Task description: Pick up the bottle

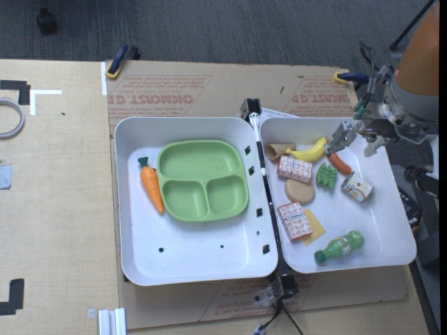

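The gripper [347,137] hangs over the far right part of the right bin [391,218], its metal fingers pointing down and left toward the banana [311,151]. Whether the fingers are parted or closed I cannot tell; nothing shows between them. The grey arm with its orange band [421,47] reaches in behind it.

Taking the banana as the landmark: the gripper tip is just right of its upper end. Right of the banana and a little nearer the camera lies a small red-orange piece [339,163], close under the fingers, and below that a green leafy toy [326,176]. Further right sits a small white carton [357,188]. Left of the banana is a brown cone-like piece [276,149]. Just below the banana lies a red-and-white patterned packet [295,168], then a tan round piece [299,191], then a second patterned packet [294,220] resting on a yellow slice [315,226].

The bottle [340,247], green with a pale label, lies on its side well below the banana, near the bin's front right corner, apart from the gripper, with the other toys between them.

Far left of the banana, the left bin [133,236] holds a green divided plate [203,180] with a carrot [151,185] just beside it.

The cardboard [160,93] beneath bears red printing, upside down and not clearly legible.
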